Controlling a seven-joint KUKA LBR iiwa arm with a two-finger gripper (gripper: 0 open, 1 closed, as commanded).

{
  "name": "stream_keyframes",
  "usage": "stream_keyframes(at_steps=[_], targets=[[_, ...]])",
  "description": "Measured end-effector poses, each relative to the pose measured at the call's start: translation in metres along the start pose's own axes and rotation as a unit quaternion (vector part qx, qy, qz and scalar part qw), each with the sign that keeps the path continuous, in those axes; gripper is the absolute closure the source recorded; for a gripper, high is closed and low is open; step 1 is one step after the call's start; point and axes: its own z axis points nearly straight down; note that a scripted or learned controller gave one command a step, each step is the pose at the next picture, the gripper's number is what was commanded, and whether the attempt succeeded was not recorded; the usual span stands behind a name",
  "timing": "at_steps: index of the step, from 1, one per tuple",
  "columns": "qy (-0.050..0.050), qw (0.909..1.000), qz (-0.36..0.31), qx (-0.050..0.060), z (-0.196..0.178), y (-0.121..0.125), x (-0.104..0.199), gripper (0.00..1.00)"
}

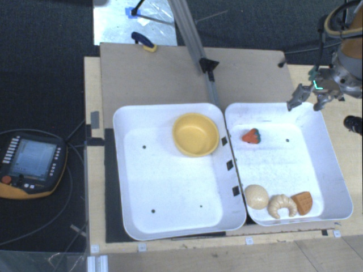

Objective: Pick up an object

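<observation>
Two shallow white bins sit side by side on the bench, the left bin [170, 203] and the right bin [317, 152], their inner walls touching. Next in size, the grey arm [349, 52] reaches in from the right and hangs over the far right corner of the right bin. A yellow bowl [195, 134] stands upright in the far part of the left bin, close to the dividing wall. In the right bin, three pieces lie in a row along the near wall: a pale round roll [256, 196], a croissant [282, 205] just beside it, and an orange-brown piece [303, 202] touching the croissant. Smallest is a red strawberry [251, 135], alone in the far left part of that bin, well apart from the row. The gripper [306, 98] hovers above the far rim with its fingers spread apart and nothing between them. No pick has begun, as I judge it. The strawberry looks the cleanest target, since it has free floor on every side; the gripper should travel left, centre over it, come straight down, and close only once the fingers straddle it. The crowded row risks a nudged neighbour.
</observation>
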Motion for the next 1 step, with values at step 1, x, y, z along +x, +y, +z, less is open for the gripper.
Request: stream_keyframes(at_steps=[1], targets=[[0.000,1.0000,0.000,0.000,0.0000,0.0000,0.0000,0.00]])
